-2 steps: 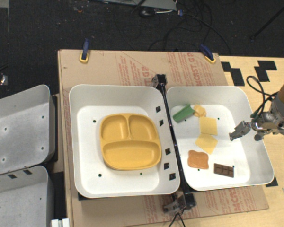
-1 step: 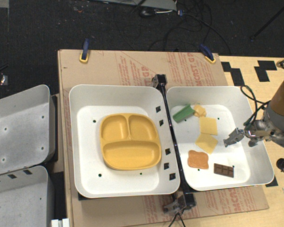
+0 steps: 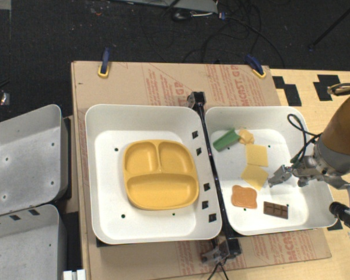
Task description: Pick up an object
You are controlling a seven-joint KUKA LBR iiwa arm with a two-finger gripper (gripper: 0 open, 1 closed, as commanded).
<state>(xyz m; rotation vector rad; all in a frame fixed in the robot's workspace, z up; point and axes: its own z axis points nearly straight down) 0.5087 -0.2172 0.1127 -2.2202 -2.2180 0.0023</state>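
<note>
Camera view, looking down at a slant on two shallow white bins set side by side on a cardboard-covered bench. Your arm comes in from the right edge of the picture, grey with an orange band above the wrist. Its gripper (image 3: 278, 177) sits low over the right bin (image 3: 297, 217), pointing toward the picture's left. You cannot tell from here whether it is released or clenched, and nothing shows held in it.

The relation your next move turns on: the nearest object is a pale yellow cheese-like slice (image 3: 255, 176), just beside the gripper tip on its left, lying flat with its long axis running slantwise from upper right to lower left. A second yellow square slice (image 3: 257, 154) lies just above it, up and left of the gripper, the two touching or overlapping at their edges.

Below and left of the gripper lies a flat orange-brown piece (image 3: 244, 196), shaped like toast. Almost straight below the gripper, near the bin's front wall, lies a small dark brown chocolate-like bar (image 3: 275, 209), long axis left to right. Farther up and left, well apart from the gripper, a green block (image 3: 225, 139) lies slantwise, touching a small yellow lump (image 3: 245, 136) at its right end.

The left bin (image 3: 105, 214), well to the gripper's left beyond the dividing rim, holds a yellow divided tray (image 3: 161, 174) with three compartments, each bare.
</note>
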